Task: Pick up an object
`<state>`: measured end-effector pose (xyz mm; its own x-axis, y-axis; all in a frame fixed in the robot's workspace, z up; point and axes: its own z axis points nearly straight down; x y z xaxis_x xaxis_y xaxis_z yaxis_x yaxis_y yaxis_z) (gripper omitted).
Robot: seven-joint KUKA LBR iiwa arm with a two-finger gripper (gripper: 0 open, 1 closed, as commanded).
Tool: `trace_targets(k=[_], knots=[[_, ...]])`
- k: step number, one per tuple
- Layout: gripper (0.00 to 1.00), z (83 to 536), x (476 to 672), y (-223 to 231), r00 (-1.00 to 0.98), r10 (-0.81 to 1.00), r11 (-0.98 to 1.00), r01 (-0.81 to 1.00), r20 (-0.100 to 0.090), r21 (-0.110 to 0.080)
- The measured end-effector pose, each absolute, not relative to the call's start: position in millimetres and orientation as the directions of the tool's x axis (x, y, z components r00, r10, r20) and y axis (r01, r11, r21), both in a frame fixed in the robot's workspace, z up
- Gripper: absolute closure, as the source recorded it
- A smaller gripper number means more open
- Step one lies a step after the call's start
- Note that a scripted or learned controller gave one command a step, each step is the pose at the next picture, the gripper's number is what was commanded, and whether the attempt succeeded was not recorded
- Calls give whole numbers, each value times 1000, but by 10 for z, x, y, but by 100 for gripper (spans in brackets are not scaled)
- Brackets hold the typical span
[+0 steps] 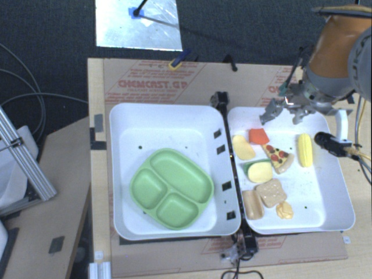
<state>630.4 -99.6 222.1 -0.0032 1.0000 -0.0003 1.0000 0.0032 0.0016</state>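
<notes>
Two-finger claw [285, 114] hangs above far edge of right shallow white plastic bin [334, 205], fingers spread apart, nothing between them. Small orange-red toy block [258, 136] lies just below-left of claw, apart from its neighbours; probably the easiest pick. Yellow plastic corn cob [304, 149] lies below-right.

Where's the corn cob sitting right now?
The corn cob lies in the right bin, near its right wall, just right of the pizza slice and below the hand.
</notes>
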Motion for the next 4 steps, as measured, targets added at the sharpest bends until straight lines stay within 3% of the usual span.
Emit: trace_targets(k=[1,2,3,4], knots=[[0,1068,5701,-986,0,1000,0,1000,3,-13],[0,830,5125,-953,1,1000,-1,1000,1,-4],[0,1901,4946,-564,-8,1000,8,1000,1,11],[0,829,4884,-914,2,1000,-2,1000,-4,9]])
